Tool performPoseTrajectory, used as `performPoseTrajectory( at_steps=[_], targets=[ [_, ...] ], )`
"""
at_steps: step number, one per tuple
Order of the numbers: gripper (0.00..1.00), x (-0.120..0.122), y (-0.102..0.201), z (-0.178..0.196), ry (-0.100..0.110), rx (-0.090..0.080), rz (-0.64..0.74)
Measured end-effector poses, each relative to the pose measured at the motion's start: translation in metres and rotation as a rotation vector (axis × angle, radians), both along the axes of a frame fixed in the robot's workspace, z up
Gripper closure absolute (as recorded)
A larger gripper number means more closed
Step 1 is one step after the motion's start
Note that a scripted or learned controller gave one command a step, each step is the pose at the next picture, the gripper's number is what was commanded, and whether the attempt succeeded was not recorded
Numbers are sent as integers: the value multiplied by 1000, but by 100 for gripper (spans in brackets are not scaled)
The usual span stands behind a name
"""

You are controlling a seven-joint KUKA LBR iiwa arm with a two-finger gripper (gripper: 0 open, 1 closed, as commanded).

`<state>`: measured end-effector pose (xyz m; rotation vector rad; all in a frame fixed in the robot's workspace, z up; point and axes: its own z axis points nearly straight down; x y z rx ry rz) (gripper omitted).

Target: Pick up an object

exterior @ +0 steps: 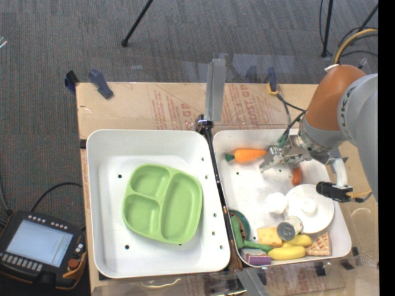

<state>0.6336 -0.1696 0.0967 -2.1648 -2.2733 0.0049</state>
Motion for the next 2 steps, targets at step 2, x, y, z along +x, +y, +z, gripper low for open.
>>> performPoseTrajectory(
  at_steps=[2],
  targets=[
    [0, 1, 4, -9, -3, 2, -168]
  ],
)
